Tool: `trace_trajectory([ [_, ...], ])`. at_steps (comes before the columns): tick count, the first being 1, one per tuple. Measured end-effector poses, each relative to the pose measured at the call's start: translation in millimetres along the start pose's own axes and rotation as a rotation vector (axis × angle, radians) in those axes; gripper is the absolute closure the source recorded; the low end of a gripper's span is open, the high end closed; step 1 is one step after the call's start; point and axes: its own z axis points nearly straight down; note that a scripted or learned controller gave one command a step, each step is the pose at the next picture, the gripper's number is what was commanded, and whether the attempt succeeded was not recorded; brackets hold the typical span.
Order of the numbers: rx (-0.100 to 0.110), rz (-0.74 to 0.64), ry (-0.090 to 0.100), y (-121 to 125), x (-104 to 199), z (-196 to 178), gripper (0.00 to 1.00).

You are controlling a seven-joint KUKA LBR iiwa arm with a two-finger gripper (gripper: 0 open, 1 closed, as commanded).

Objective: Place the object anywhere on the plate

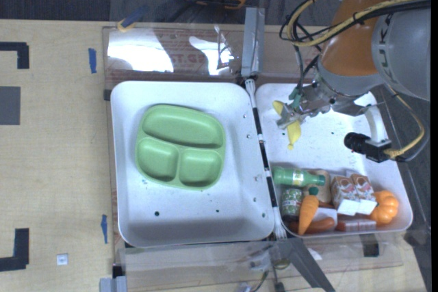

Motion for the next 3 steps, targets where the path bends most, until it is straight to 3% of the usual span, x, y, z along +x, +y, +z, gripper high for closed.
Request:
trace_trajectory([
  [1, -0.001, 0.185, -0.002, 28.3, -53.7, 0.0, 1.00],
  [2, -0.001, 0.107, -0.001, 55.8, 15.2, 0.1, 1.00],
  [3, 0.002, -0.199, 0.001, 34.0, -27.1, -0.4, 1.00],
])
